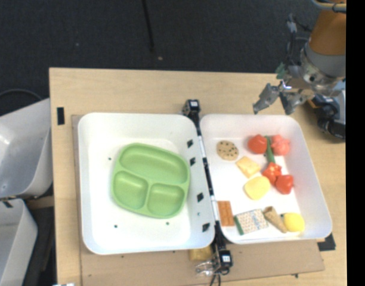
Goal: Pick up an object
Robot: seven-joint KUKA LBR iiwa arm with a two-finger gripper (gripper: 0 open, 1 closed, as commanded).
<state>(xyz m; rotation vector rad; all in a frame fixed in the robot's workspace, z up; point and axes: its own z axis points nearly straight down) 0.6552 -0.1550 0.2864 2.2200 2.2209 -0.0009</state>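
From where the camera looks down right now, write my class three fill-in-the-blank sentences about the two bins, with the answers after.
1. The green divided plate lies in the ____ bin.
2. The cookie has ____ chips.
3. The claw hangs above the bench beyond the right bin's ____ rim.

Answers: left; dark; far

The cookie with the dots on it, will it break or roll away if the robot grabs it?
The cookie lies flat in the right bin, so it probably won't roll. It looks like a thin disc, likely a stiff, light toy, so breaking seems unlikely. Lying that flat, its edge may be hard for the gripper to pinch, so it could slip.
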